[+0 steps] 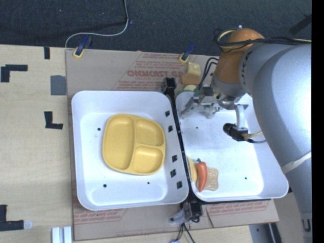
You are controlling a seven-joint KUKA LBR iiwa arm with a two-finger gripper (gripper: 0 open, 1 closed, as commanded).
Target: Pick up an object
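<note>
In the left bin [86, 135] lies a yellow divided plate [133, 144]. An orange carrot-shaped piece [201, 175] rests against a pale tan piece [211, 178] in the near left corner of the right bin [243, 166], with a yellow sliver [193, 170] beside them at the divider. My gripper [201, 105] hangs low over the far left corner of the right bin, well away from those pieces. Nothing is visibly held in it.
A tan block [191, 75] and a small pale green item [189, 88] sit just beyond the right bin's far rim, close to the gripper. The large grey arm [283, 100] covers the right bin's right side. Blue clamps [81, 45] hold the cardboard base.
</note>
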